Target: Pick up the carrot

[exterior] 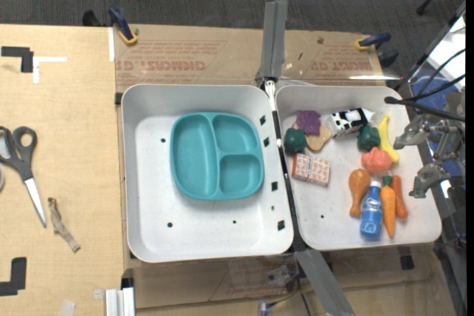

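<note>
The carrot point(389, 212) is lying at the right bin's point(326, 237) front right corner, beside a blue bottle point(371, 212). The gripper point(427, 159) is hovering just right, unloaded; its closure I cannot tell. Approach step pending: descend over the carrot.

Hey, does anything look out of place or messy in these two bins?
Nothing spilled or broken. The toy food is crowded toward the right bin's far side, with the carrot pressed against a blue bottle near the front corner. The teal tray sits slightly askew in the left bin.
</note>
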Robot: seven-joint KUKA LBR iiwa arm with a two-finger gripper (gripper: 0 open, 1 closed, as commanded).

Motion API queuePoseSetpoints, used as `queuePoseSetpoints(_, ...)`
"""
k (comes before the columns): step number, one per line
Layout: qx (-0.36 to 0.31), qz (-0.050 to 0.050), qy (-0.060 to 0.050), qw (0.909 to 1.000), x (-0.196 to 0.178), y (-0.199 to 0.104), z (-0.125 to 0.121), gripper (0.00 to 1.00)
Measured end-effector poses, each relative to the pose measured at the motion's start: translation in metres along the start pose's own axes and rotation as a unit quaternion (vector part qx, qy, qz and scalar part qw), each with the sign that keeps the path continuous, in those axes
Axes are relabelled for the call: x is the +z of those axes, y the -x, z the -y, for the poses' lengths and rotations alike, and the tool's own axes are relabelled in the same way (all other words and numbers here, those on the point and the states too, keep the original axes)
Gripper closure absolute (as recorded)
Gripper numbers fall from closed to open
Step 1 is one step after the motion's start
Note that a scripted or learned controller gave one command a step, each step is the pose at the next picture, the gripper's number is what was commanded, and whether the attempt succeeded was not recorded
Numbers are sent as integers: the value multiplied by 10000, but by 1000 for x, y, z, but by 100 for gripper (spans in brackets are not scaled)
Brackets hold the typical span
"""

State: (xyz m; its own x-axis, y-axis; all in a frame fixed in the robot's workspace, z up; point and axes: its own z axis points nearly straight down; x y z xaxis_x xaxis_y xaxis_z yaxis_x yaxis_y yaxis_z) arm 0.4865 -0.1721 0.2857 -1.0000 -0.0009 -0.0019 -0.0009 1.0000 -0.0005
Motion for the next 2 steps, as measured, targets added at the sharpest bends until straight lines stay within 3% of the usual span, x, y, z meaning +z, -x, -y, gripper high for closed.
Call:
queuePoseSetpoints(1,-1298,-1,5,9915,131,2,2,0)
queuePoseSetpoints(2,-1450,35,-26,9894,188,2,-6,0)
